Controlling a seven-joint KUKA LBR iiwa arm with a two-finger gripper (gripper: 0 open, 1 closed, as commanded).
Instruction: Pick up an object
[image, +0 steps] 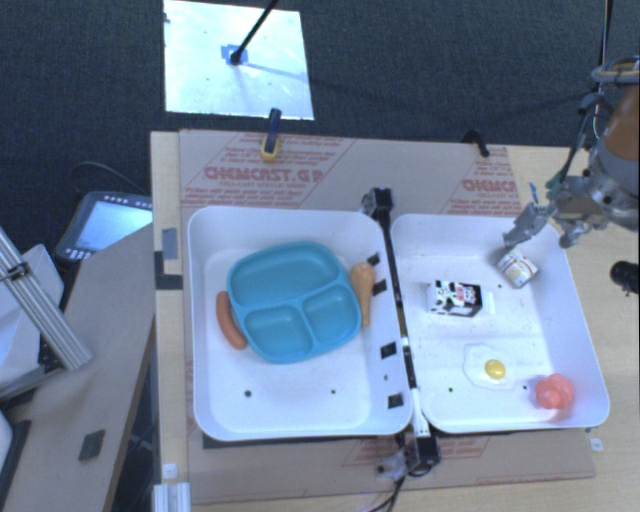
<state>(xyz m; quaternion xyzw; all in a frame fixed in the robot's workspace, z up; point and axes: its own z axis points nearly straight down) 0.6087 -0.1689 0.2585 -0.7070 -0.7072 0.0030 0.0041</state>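
In the right bin (585, 330) lie a small tin can (517, 268) on its side at the back, a black-and-white milk carton (455, 298) near the middle, a fried egg (490, 368) and a pink ball-like toy (553, 392) at the front. My gripper (548, 231) hangs over the bin's back right corner, just above and to the right of the can. Its fingers (524, 226) are spread open with nothing between them. The left finger's tip sits close over the can.
The left bin (200, 320) holds a blue divided plate (294, 300), a sausage (230, 320) to its left and a carrot (362, 290) by the divider. A yellow clamp (271, 145) sits on the board behind the bins.
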